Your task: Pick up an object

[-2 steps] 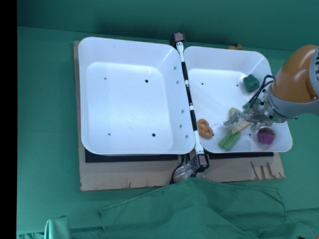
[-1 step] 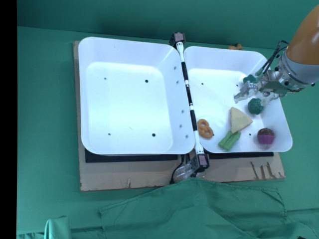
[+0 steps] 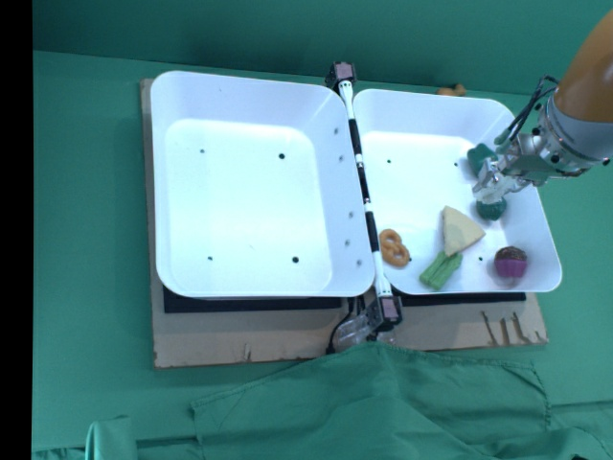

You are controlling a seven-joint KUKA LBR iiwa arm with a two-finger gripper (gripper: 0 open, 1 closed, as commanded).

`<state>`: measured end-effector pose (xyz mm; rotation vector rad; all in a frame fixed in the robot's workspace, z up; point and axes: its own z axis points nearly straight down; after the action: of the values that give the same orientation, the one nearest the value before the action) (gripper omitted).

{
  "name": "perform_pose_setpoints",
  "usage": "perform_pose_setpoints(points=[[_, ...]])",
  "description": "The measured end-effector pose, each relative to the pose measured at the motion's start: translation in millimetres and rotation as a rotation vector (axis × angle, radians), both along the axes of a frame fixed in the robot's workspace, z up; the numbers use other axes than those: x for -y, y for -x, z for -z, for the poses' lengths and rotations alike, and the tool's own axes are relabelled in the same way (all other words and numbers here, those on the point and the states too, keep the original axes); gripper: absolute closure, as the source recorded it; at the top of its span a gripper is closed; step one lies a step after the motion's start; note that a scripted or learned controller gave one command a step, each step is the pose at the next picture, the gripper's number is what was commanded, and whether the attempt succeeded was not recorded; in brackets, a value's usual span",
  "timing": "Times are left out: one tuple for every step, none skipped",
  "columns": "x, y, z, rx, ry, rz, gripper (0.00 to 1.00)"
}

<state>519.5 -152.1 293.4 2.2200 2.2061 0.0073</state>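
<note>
Hovering claw [image 3: 491,192] over small dark-teal round object [image 3: 491,209].

Bench [image 3: 86,209]: green covered.
On it: cardboard sheet [image 3: 239,343] under two white bins; crumpled green cloth [image 3: 383,401] at near edge.

Toy foods in the right-hand white bin [image 3: 522,278]

A pale yellow cheese wedge [image 3: 460,229] lies flat mid-bin, just beside a green ridged vegetable piece [image 3: 440,270]; an orange pretzel [image 3: 393,247] rests near the left wall, a purple cupcake [image 3: 510,261] sits upright at the front right, and a dark teal round object [image 3: 491,209], partly hidden, lies behind.
</note>
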Motion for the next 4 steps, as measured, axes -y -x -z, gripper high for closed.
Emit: perform_pose_setpoints(points=[[-0.1, 0.2, 0.6, -0.002, -0.001, 0.0, 0.0], [28.1, 46.6, 87.6, -0.013, -0.005, 0.004, 0.0], [1.3, 47.7, 108.2, 0.008, 0.002, -0.003, 0.0], [-0.7, 50.3, 5.2, 0.004, 0.001, -0.005, 0.0]])
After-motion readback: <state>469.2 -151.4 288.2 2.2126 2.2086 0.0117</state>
